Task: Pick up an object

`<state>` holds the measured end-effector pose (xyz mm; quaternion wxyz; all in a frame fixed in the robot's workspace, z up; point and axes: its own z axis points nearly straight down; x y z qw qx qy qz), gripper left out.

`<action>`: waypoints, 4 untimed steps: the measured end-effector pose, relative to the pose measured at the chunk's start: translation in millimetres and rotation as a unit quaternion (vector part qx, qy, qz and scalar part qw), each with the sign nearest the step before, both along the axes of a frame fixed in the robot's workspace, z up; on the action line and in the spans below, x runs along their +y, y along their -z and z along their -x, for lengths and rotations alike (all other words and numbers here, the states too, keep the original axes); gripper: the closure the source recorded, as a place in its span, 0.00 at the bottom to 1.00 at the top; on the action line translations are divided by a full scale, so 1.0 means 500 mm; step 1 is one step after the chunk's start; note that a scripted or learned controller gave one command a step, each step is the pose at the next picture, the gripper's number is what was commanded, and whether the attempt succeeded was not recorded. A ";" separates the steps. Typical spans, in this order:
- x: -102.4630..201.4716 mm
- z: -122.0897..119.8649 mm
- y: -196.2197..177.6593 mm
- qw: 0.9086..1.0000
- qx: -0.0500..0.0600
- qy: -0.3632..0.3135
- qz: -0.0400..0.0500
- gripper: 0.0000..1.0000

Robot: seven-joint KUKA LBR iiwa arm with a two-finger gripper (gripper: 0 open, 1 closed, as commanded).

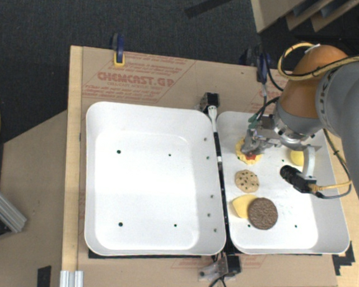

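Yellow-and-red toy [248, 156] lies in the right bin [321, 239], directly under the pincer [252, 146], which reaches down onto it; contact looks likely, but whether the pincer is apart or clamped cannot be told. Just below the pincer: a speckled cookie [247, 180]. Further below: a dark brown round biscuit [263, 213] overlapping a yellow piece [241, 206]. Beyond the pincer's far side, the left bin [100, 117] on the surface [78, 87].

The pincer [252, 146] hides most of a yellow-and-red item [248, 156] beneath it.
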<state>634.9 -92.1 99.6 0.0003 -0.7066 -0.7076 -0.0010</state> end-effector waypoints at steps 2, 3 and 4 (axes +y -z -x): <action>-0.014 0.038 0.020 1.000 -0.002 0.001 0.001 1.00; -0.018 0.043 -0.092 1.000 -0.002 0.001 0.002 1.00; -0.020 0.131 -0.067 1.000 0.003 0.002 0.000 1.00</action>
